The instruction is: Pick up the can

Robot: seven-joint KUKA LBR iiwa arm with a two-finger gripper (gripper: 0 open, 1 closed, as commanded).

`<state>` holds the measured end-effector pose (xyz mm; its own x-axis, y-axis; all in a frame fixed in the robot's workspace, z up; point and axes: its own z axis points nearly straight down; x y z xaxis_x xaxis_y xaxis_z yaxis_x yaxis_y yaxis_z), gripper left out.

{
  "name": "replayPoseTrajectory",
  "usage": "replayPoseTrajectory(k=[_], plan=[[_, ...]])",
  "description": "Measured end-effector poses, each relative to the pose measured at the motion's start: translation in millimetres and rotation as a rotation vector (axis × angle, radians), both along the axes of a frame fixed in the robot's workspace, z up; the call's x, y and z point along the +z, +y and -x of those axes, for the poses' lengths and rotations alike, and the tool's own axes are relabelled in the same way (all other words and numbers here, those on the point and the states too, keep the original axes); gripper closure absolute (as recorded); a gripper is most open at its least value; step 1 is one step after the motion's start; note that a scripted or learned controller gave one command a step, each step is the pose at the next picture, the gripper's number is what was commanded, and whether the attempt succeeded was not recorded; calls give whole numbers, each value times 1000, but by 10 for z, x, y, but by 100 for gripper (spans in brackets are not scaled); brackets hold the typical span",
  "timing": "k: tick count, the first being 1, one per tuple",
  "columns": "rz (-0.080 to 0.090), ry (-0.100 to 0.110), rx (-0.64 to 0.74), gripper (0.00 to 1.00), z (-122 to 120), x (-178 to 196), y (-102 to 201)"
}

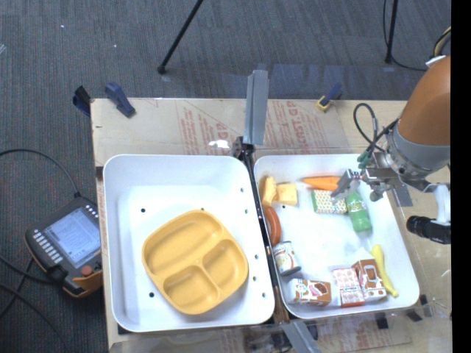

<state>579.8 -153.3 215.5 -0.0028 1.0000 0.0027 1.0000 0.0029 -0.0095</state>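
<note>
The can (pixel 283 257), small with a brown label and a pale top, stands near the left wall of the right bin (pixel 324 164), towards the front. My gripper (pixel 355 185) hangs over the back right part of that bin. It is just above the top of a green bottle (pixel 359 215) and well to the right of and behind the can. Nothing links the gripper to the can.
An orange carrot (pixel 321 183), yellow cheese pieces (pixel 278 193), a green-white packet (pixel 328 202) and a red sausage (pixel 273 225) lie around the can's far side. Small cartons (pixel 346 285) and a banana (pixel 384 269) line the front. A yellow divided plate (pixel 195 259) sits in the left bin (pixel 125 190).
</note>
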Motion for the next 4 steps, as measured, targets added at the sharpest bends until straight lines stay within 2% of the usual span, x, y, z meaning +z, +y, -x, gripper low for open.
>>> replayPoseTrajectory(k=[1, 2, 3, 4], plan=[[1, 1, -166, 0, 531, -1084, 412], [1, -3, -90, 0, 469, -1166, 275], [-1, -3, 46, 0, 617, -1317, 248], [15, -14, -126, 0, 923, -1294, 616]])
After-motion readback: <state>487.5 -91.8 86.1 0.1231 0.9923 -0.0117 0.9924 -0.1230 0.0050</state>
